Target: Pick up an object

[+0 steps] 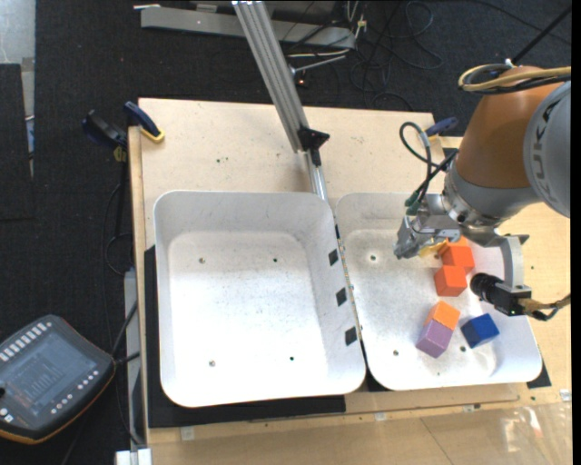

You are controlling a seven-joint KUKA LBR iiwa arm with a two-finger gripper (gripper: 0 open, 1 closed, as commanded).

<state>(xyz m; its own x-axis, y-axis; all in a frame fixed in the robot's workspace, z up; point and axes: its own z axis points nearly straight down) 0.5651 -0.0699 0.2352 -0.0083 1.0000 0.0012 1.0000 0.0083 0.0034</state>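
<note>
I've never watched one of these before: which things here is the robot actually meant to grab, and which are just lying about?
For the job:
orange blocks
purple block
blue block
right bin holding them
gripper

Lying about:
left bin
handheld controller
blue-and-yellow clamp
metal pole
cables

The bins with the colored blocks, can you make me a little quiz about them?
1. True or false: the blocks lie in the right bin.
2. Which block sits lowest in the picture? A) blue block B) orange block
3. Fill in: the purple block touches a small ____ block.

Key: 1 true; 2 A; 3 orange.
</note>
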